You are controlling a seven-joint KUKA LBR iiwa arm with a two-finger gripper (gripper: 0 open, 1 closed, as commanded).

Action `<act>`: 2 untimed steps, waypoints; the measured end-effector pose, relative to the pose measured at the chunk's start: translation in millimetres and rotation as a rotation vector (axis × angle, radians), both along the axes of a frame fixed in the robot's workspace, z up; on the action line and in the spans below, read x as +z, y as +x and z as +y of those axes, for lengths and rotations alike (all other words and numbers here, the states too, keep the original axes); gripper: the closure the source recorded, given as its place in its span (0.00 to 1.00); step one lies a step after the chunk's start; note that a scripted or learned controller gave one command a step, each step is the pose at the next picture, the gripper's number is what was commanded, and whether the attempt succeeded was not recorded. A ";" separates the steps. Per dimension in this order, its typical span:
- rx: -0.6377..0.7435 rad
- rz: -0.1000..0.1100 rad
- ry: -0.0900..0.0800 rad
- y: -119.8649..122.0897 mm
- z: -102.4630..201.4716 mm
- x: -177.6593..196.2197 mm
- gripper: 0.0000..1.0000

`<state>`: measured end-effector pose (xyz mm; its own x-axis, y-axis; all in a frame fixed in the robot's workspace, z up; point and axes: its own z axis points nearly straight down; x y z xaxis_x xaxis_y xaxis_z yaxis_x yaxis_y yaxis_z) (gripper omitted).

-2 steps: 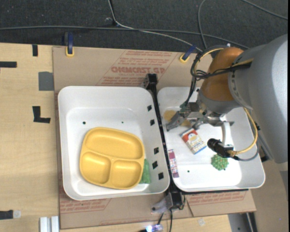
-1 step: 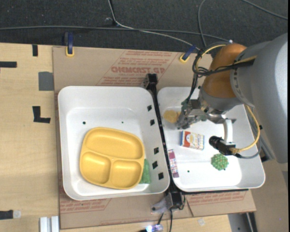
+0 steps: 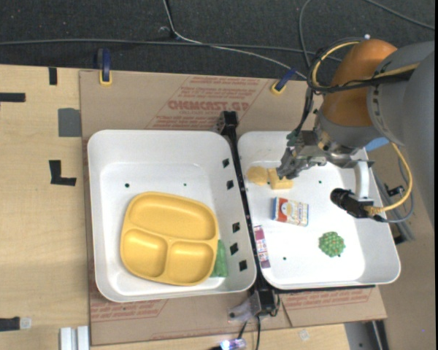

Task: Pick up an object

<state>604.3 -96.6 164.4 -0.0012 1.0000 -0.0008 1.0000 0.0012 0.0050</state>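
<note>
The right bin (image 3: 350, 274) holds a pale yellow chunk (image 3: 265, 177) near its left wall, a small red and white carton (image 3: 290, 211) in the middle and a green knobbly ball (image 3: 332, 243) toward the front right. My gripper (image 3: 287, 168) hangs low at the back left of this bin, its tip right beside the yellow chunk's right end. Whether it touches the chunk is unclear. Nothing is visibly lifted.
A yellow divided plate (image 3: 169, 237) lies in the left bin (image 3: 106, 166), with a green item (image 3: 220, 261) tucked at its right edge. A purple strip (image 3: 260, 245) lies along the right bin's left wall. A black fitting with yellow cable (image 3: 350, 201) hangs off the wrist.
</note>
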 end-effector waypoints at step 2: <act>0.000 0.000 -0.001 11.5 -6.9 113.2 1.00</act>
<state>615.8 -103.5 277.6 -0.0015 1.0000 -0.0016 1.0000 0.0015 0.0048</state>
